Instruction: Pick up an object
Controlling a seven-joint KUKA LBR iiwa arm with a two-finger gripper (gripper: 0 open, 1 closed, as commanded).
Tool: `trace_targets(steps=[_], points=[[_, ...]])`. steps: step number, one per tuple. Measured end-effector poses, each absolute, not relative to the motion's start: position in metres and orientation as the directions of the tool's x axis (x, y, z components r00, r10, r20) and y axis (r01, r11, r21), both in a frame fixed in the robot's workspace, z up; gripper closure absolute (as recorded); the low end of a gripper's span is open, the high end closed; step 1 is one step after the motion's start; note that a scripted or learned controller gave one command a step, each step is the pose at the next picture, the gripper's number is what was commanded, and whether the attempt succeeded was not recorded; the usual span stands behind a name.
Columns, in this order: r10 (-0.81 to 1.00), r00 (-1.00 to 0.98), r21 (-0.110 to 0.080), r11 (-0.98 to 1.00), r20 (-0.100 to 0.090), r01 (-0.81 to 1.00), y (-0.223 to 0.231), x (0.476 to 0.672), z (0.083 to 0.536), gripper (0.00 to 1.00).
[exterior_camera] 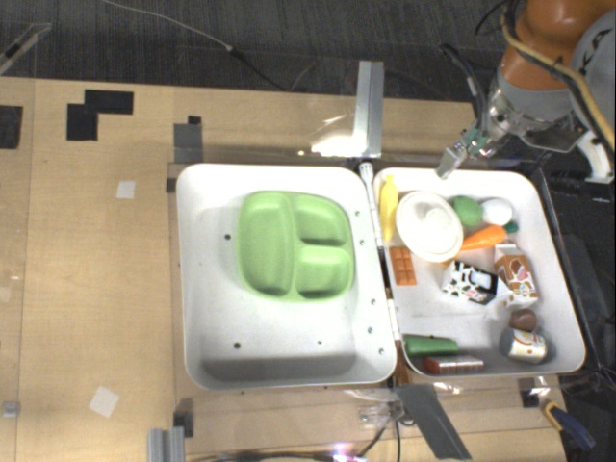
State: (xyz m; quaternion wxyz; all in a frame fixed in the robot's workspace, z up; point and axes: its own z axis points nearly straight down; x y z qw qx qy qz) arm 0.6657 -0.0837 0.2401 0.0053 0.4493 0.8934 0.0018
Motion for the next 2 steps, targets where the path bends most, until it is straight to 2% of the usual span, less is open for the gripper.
trace_targets(steps=[1, 2], points=[[0.797, -0.604, 0.013, 0.605, -0.014, 0.796, -0.0819, 0.6675, 0.2524, 1.0], [0.796, -0.605, 0.012, 0.605, -0.014, 0.796, -0.0817, 0.6674, 0.2519, 0.0]])
